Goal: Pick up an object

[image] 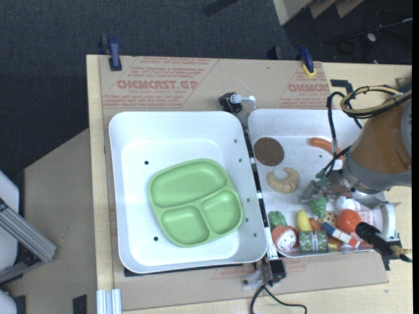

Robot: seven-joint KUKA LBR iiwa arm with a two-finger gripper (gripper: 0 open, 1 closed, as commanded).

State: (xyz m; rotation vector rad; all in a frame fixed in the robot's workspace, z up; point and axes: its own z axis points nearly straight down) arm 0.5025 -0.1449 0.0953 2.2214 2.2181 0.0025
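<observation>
Arm in from right, fingers (319, 191) low in right bin (288, 120) over toy-food pile; grip state cannot tell, wrist blocks view. Croissant (284, 179) just left of fingers, brown disc (268, 151) above it. Green tray (195, 201) in left bin (131, 142).

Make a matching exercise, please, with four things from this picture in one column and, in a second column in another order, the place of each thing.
Things:
1. green divided tray
2. brown round disc
3. croissant
4. blue clamp

Places:
A. right bin, near its far left corner
B. far left edge of the bench
C. middle of the left bin
D. right bin, just in front of the disc

Pairs: 1-C, 2-A, 3-D, 4-B
</observation>
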